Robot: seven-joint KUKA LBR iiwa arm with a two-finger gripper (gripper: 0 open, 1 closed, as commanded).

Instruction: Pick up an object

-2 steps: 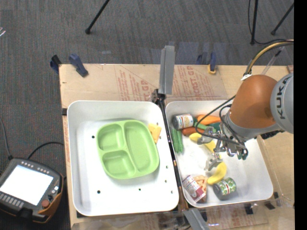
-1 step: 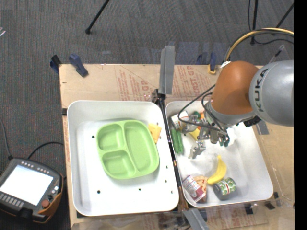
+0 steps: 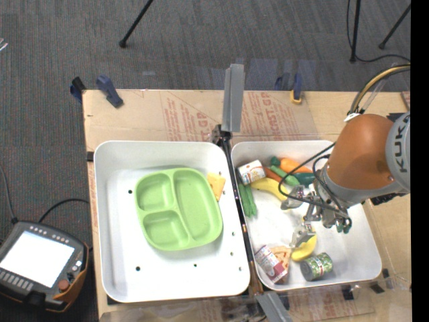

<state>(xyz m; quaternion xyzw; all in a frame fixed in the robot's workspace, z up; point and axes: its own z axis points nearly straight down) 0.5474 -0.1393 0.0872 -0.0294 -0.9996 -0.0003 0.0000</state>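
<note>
Yellow toy (image 3: 305,248) just below hand (image 3: 305,232)

The arm (image 3: 402,154) bears the letters "KU"; the cardboard's (image 3: 188,116) red print is unreadable.

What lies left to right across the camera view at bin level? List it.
Teach pendant → green divided plate → yellow wedge → green pod → yellow banana → green can

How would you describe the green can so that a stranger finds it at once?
Look in the right bin, at its near right corner. There the green can lies on its side, beside a yellow banana piece. It is the one green cylinder with a metal end.
</note>
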